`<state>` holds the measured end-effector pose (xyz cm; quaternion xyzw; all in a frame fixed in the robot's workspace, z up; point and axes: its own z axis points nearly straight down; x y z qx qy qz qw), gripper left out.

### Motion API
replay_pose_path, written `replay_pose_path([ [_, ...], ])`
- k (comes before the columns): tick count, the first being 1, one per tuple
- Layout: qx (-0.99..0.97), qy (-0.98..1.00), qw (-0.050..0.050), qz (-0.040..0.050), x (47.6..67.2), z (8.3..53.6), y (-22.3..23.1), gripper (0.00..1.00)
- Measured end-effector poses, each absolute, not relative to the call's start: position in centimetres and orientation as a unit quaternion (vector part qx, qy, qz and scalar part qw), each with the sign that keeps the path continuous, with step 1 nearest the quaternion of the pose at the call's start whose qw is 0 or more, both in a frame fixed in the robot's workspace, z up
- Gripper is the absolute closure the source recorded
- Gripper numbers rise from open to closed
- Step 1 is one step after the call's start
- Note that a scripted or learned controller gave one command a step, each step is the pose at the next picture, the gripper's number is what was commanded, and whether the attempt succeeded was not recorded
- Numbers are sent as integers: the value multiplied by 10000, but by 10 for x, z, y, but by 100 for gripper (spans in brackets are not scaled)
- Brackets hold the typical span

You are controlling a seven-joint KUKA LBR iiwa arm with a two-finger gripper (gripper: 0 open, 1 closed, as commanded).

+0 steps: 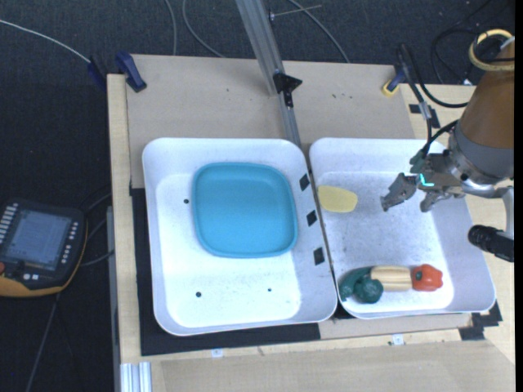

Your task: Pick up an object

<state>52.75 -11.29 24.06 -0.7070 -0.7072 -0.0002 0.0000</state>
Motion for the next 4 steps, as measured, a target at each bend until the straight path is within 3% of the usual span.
replay_pose_path([
  [1, -7070, -7073, 1, -2, 528, 241, -113, 0],
  [4, -7071, -7071, 18, 13, 538, 97, -116, 0],
])
